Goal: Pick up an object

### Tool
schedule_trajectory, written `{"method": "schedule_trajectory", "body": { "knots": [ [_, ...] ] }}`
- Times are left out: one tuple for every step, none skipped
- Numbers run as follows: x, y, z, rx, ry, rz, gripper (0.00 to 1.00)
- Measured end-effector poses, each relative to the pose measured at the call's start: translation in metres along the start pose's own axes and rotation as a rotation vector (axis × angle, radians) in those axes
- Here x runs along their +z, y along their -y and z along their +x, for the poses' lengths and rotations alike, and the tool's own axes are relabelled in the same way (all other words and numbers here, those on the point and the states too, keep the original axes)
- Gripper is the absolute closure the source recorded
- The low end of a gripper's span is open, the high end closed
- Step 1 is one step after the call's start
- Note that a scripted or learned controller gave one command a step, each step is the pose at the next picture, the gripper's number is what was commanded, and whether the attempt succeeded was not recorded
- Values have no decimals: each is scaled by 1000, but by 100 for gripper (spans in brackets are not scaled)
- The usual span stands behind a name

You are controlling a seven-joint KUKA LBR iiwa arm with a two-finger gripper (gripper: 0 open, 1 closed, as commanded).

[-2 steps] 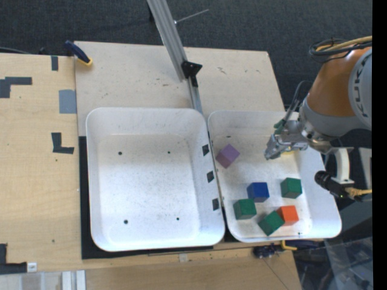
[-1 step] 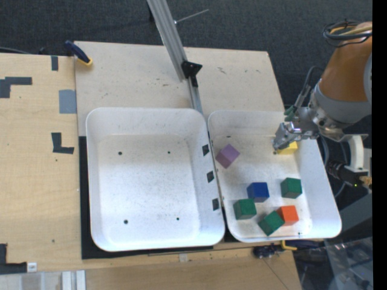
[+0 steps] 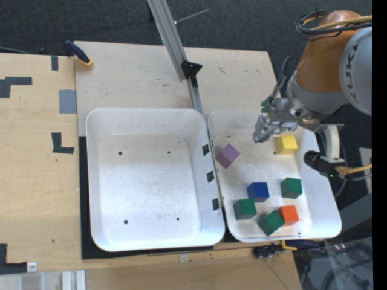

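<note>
Gripper: hung over the right bin; whether it was wide or narrow could not be told.
Yellow block: just beside the gripper at 4 o'clock.
Purple block: at the gripper's 8 o'clock.
Left bin: beside the right bin.

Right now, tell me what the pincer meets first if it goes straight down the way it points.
Probably the bare floor of the right bin, just left of the yellow cube. The pincer hangs beside that cube, not over it, though depth is hard to judge from this slant.
</note>
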State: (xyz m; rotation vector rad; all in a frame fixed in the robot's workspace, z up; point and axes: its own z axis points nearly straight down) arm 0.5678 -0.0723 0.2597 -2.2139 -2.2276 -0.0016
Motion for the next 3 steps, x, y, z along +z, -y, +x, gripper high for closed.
{"method": "schedule_trajectory", "body": {
  "knots": [
    [10,-19,38,1,1,2,100],
    [6,-42,85,0,0,0,100],
    [24,-58,135,0,1,2,100]
  ]
}}
